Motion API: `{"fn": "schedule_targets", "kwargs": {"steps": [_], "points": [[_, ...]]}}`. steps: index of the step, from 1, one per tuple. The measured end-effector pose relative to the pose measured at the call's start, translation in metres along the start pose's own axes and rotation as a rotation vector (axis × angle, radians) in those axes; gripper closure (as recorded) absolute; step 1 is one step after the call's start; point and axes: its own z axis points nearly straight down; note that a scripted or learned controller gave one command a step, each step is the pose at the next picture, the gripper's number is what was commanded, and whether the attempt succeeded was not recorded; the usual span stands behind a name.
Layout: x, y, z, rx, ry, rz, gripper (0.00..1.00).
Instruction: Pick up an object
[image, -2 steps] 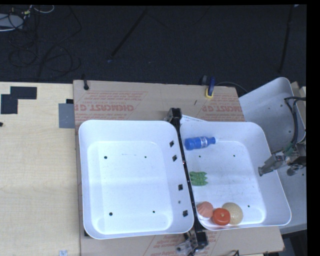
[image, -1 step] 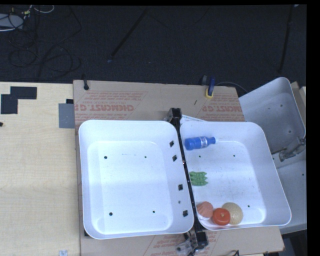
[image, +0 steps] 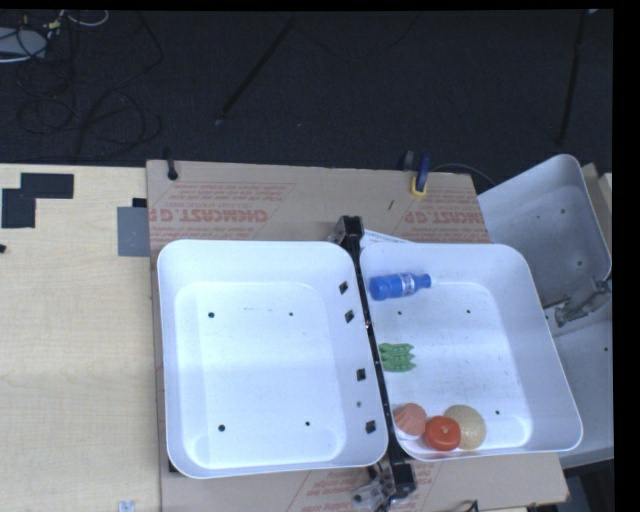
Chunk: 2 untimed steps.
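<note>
The right bin (image: 520, 300) holds several small objects. A blue bottle (image: 398, 286) lies on its side near the bin's far left corner. A small green piece (image: 396, 357) rests by the left wall, about halfway down. At the near edge sit a pale pink round piece (image: 409, 417), a red round piece (image: 442, 433) and a cream round piece (image: 467, 425), all close together.
The left bin (image: 180, 300) sits beside the right one, joined by a black divider with clips (image: 362, 340). Both rest on a cardboard sheet (image: 260, 200) on a wooden bench (image: 70, 340). A grey metal plate (image: 545, 215) stands at the right.
</note>
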Motion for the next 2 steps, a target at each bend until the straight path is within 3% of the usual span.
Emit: {"fn": "schedule_targets", "kwargs": {"steps": [2], "points": [[0.0000, 0.0000, 0.0000, 0.000, 0.000, 0.000, 0.00]]}}
